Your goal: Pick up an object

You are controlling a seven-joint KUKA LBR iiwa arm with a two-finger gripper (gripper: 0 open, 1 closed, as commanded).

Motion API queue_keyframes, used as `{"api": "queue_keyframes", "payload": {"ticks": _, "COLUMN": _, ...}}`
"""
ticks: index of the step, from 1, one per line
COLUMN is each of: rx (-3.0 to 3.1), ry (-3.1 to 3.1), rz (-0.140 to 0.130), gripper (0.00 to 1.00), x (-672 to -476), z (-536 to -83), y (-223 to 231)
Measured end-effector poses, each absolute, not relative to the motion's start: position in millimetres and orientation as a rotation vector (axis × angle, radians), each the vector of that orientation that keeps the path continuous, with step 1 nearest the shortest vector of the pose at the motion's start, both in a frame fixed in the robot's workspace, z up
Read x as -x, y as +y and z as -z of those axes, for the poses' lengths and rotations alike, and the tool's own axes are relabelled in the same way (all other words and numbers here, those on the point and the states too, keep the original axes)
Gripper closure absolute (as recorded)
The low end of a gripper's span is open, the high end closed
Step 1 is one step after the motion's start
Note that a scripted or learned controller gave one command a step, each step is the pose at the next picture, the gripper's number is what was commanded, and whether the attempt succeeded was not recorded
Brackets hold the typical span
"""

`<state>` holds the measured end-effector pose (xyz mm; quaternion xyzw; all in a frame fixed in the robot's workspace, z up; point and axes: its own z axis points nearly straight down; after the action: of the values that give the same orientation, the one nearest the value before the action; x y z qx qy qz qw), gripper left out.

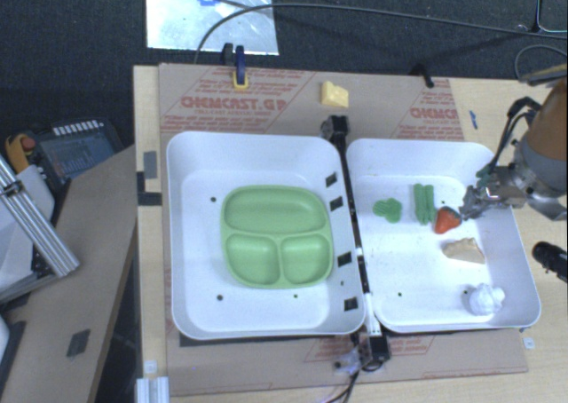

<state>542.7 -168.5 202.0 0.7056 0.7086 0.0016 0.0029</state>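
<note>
Metal-fingered, my pincer [468, 204] sits low in the right bin [510, 241], tips touching a glossy red-orange strawberry-shaped toy [446, 220]; grip state unclear. Nearby lie ribbed green beans [423, 202] and a crusty tan bread piece [464, 250]. Left bin [191, 161] bears a smooth green divided plate [275, 235].

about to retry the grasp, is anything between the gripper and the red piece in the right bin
Nothing visible. The gripper sits right at the red piece. The green sticks lie to its left and the tan piece below it, both off that line.
</note>
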Motion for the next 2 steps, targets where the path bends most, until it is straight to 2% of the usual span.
{"api": "queue_keyframes", "payload": {"ticks": 1, "rx": -2.212, "ry": 2.222, "rz": -0.005, "gripper": 1.0, "x": -544.5, "z": -243.5, "y": -168.8}}
{"api": "queue_keyframes", "payload": {"ticks": 2, "rx": -2.212, "ry": 2.232, "rz": -0.003, "gripper": 1.0, "x": -541.3, "z": -235.0, "y": -117.5}}
